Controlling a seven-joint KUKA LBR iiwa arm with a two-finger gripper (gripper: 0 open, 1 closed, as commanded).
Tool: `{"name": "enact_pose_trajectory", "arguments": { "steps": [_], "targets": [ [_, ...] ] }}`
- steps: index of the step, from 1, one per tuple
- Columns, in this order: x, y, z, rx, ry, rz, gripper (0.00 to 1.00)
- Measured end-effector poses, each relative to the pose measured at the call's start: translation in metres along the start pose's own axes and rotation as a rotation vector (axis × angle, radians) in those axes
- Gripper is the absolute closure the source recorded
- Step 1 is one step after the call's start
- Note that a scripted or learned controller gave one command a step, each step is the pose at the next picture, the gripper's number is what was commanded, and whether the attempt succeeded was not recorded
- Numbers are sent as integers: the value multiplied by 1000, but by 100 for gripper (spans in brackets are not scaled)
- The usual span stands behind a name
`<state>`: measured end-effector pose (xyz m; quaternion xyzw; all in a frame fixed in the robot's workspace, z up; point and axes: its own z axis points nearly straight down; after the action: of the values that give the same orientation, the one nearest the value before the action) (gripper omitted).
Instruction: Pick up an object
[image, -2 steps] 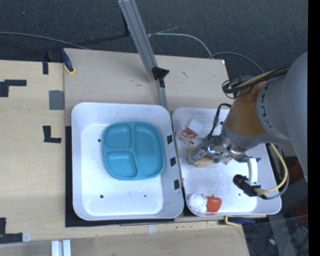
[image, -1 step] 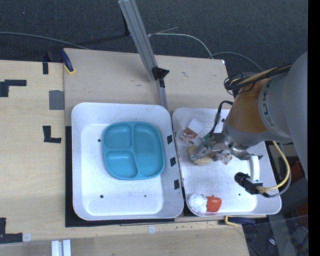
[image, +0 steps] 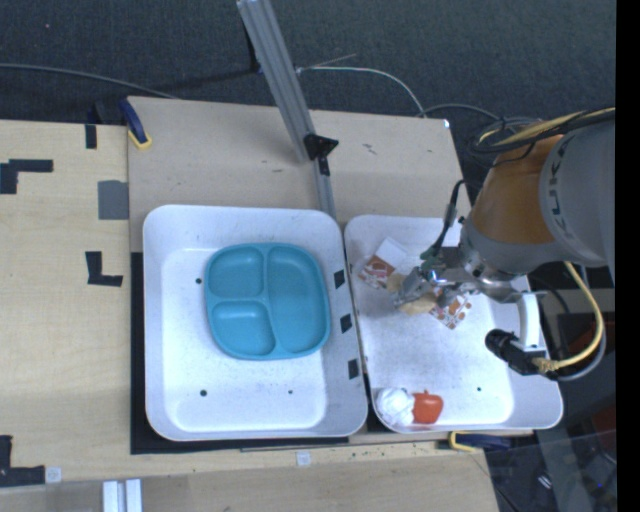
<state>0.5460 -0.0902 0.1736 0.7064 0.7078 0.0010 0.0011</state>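
Bench: two white bins (image: 160, 300) sitting side by side.
Left bin: holding a blue plate (image: 268, 300).
Gripper (image: 425, 285): I am hovering over packets (image: 380, 268) at the right bin's 12 o'clock; grip unclear.
Spare: red-white object (image: 412, 406) lying at 6 o'clock.

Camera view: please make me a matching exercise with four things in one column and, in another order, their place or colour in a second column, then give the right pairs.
Things:
1. divided plate
2. red and white object
3. gripper
4. orange band

Descriptions:
A. lies at the near-left corner of the right bin
B. sits on the arm above the wrist, at the view's right
C. blue, rests in the left bin
D. low over the packets in the far part of the right bin

Right pairs: 1-C, 2-A, 3-D, 4-B
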Motion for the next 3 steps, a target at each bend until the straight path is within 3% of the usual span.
{"name": "enact_pose_trajectory", "arguments": {
  "steps": [1,3],
  "targets": [
    [0,1,-53,-1,-1,0,100],
    [117,20,-53,5,1,-6,100]
  ]
}}
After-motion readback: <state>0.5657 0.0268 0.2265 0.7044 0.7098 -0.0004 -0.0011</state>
